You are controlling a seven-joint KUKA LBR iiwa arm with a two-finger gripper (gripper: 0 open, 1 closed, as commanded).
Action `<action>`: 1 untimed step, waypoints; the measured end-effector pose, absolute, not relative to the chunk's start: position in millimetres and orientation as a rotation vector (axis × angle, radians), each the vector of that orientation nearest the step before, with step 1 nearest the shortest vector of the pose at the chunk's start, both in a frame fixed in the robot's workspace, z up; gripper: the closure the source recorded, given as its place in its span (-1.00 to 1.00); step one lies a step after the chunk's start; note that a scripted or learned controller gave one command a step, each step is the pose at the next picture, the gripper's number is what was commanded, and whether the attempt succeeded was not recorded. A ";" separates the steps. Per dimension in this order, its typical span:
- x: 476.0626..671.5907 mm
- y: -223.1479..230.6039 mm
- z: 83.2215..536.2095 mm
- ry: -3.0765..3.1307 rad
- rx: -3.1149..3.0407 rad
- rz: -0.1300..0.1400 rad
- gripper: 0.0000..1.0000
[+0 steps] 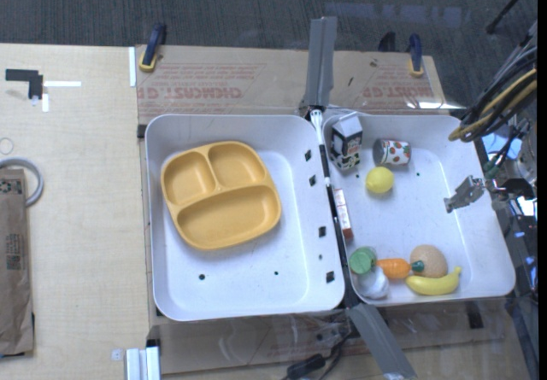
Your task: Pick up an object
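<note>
Right bin [479, 276] has all the loose stuff. Far side: a small white carton [345, 141] against the divider, a red-and-white can [392, 152] lying on its side just beside it, and a yellow ball [380, 180] just in front of the two. Near side, bunched together: a green lid-shaped piece [362, 260] by the divider, a carrot [395, 267] touching it, a tan egg-shaped thing [430, 260] next to that, and a banana [434, 283] along the near wall, touching the tan one. Something silvery [373, 285] sits in the near corner, can't tell what. A slim red-and-white stick [342, 216] lies along the divider.

Gripper [466, 193] hangs over the right side of that bin, mid-depth, well apart from both clusters. Nothing between the fingers; whether they're apart or together, can't tell from here.

Left bin [231, 301] holds a yellow divided plate [220, 195], three compartments, sitting towards the far left.

Tabletop [68, 199] to the left carries a brown paper bag [13, 259] at the edge.
</note>
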State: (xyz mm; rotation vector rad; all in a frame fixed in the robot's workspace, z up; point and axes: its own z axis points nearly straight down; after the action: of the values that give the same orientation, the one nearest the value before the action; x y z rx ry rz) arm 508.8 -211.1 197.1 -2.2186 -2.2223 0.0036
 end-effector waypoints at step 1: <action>574.6 -189.1 182.9 -2.583 -1.792 0.002 -1.00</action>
State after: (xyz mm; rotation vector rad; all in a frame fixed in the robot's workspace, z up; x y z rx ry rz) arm 574.6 -189.1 182.9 -1.7919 -2.5827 0.0017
